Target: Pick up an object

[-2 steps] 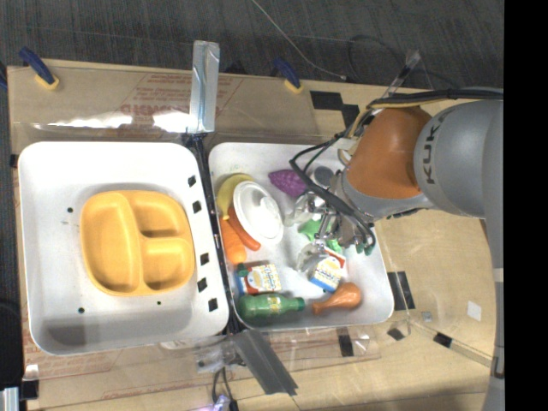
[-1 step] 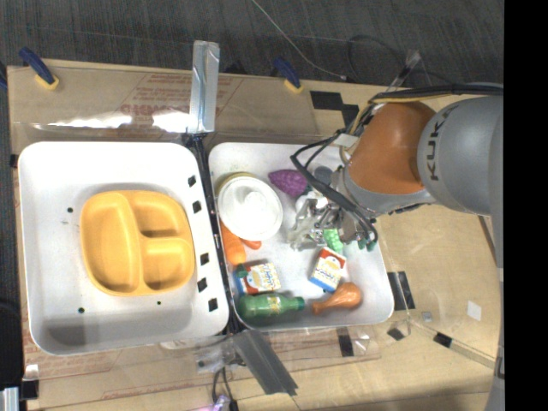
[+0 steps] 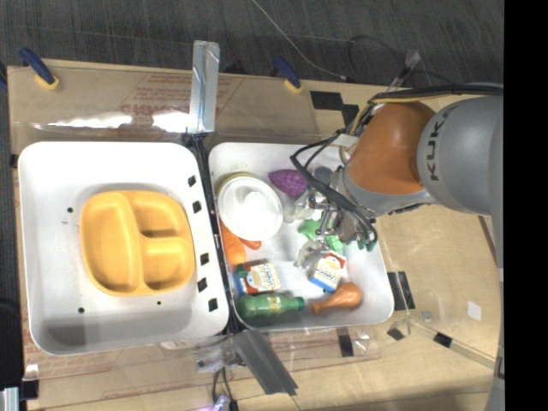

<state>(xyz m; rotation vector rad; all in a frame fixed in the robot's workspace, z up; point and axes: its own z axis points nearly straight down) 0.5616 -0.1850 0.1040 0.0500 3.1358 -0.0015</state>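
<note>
Two white bins point(image 3: 34, 255) were seen side by side on a brown bench point(image 3: 445, 264), dark floor behind. A yellow tray point(image 3: 137, 238) lay in the left bin. In the right, the gripper point(image 3: 330, 229) was lowered among a bowl point(image 3: 250, 205), bottle point(image 3: 270, 305) and carton point(image 3: 328, 272); its finger state could not be told, hidden by cables.

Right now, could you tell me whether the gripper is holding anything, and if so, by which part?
It cannot be told. The gripper is low in the right bin, above the small carton and green items, but the wrist and cables hide what is at its tip.
</note>
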